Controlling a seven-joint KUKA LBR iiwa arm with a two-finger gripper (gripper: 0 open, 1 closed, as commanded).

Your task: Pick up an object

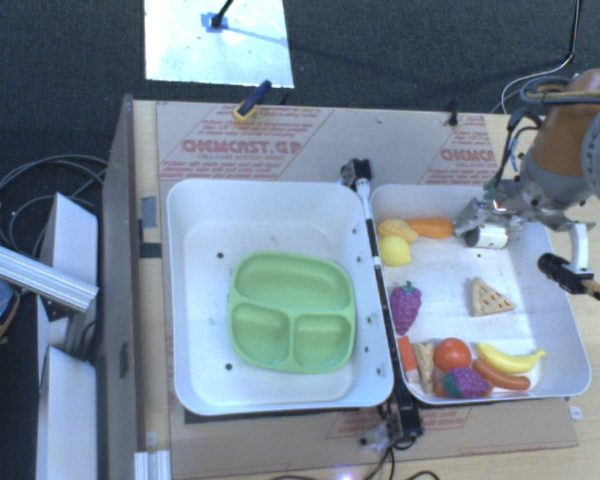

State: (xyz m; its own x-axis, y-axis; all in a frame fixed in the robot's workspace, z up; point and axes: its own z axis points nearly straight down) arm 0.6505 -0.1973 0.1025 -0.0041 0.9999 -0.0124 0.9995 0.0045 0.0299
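My gripper [483, 232] hangs over the back of the right bin [550, 313], just right of an orange carrot [430, 227]. Nothing shows held in it. Toy food lies in this bin: a yellow lemon [395, 252] and a yellow-orange piece [397, 231] at the back left, purple grapes [405, 306] by the left wall, and a pizza slice [491, 298] in the middle. At the front sit a red tomato [452, 353], a banana [510, 357], a sausage [500, 378] and a second bunch of grapes [466, 382].
The left bin [205, 268] holds a green divided tray [292, 313]. A black divider bar [372, 268] runs between the bins. The grey arm with its orange band [565, 138] comes in from the right. Cables and boxes lie off the bench at the left.
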